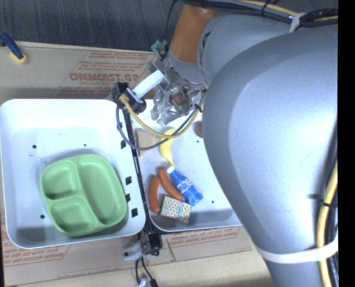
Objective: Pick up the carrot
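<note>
Hovering above the far end of the right bin (222, 217), the pincer (172, 103) hangs beside the divider between the two bins; whether it is wide or narrow cannot be told, and nothing is seen held. The carrot (170, 185) lies at the near end, between a second orange piece (154, 194) and a blue packet (186, 187), a patterned box (176, 208) just beyond. A green tray (81, 193) occupies the left bin (15, 124). Crowding will likely hamper a clean grasp.
</note>
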Robot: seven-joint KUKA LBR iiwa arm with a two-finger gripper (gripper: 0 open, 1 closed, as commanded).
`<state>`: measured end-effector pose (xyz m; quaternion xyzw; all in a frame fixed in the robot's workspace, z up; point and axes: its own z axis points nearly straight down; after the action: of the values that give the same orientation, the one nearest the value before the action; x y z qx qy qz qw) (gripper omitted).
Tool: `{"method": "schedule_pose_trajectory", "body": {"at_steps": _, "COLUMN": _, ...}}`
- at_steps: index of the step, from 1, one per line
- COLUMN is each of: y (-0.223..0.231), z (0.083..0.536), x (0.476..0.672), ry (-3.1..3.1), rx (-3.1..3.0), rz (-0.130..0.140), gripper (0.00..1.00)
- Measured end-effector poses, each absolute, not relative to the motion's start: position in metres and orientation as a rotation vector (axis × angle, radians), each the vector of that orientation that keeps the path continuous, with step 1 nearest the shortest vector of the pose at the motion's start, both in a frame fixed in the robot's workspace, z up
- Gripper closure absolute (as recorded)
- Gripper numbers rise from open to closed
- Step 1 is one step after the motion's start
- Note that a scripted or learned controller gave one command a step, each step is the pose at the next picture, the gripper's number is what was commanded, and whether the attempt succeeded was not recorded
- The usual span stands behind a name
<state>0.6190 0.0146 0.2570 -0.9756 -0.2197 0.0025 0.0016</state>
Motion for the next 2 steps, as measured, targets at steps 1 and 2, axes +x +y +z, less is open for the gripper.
{"method": "schedule_pose_trajectory", "body": {"at_steps": 1, "y": -0.037, "z": 0.291, "x": 0.532, "ry": -0.755, "rx": -3.046, "rz": 0.008, "gripper": 1.0}}
{"method": "schedule_pose_trajectory", "body": {"at_steps": 2, "y": 0.054, "z": 0.239, "x": 0.53, "ry": -0.554, "rx": -3.091, "rz": 0.011, "gripper": 1.0}}
